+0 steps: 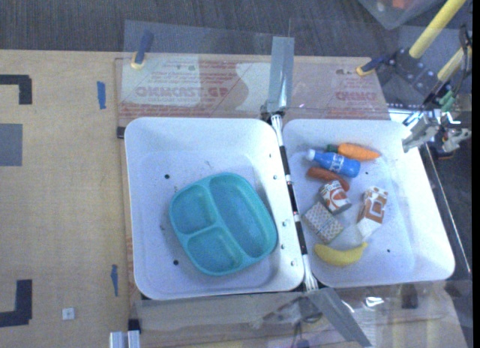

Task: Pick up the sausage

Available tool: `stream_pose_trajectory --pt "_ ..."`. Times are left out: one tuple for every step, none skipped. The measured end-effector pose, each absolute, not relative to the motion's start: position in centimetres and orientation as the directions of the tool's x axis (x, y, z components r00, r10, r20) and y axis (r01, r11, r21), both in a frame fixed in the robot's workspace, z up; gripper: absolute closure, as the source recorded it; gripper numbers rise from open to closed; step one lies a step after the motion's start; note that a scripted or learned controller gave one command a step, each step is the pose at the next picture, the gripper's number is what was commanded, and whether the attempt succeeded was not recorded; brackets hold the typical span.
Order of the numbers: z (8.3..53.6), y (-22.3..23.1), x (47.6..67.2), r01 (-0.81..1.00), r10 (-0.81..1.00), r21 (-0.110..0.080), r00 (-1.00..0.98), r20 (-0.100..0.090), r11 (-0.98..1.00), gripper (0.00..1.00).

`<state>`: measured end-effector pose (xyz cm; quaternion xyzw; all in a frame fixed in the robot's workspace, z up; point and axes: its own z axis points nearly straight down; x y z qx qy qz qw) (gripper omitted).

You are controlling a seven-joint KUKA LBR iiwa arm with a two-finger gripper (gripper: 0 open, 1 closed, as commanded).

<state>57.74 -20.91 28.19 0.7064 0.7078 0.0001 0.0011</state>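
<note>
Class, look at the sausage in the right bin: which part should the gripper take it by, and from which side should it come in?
Probably the sausage's middle, from straight above, fingers closing across its narrow width. It lies flat and slanted, with the blue bottle close above it and a small carton just below, so its lower-right end looks crowded.

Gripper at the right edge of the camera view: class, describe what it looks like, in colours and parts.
The gripper is small, of silvery-grey metal with dark fittings. A few tiny coloured specks, greenish and reddish, sit beside it, perhaps wiring. It is too small and blurred to make out any markings.
</note>
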Motion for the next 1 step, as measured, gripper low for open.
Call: stream_pose_trajectory --pt "13.18 -13.89 54.78 0.997 0.997 0.015 0.075 -0.003 -0.075 0.0"
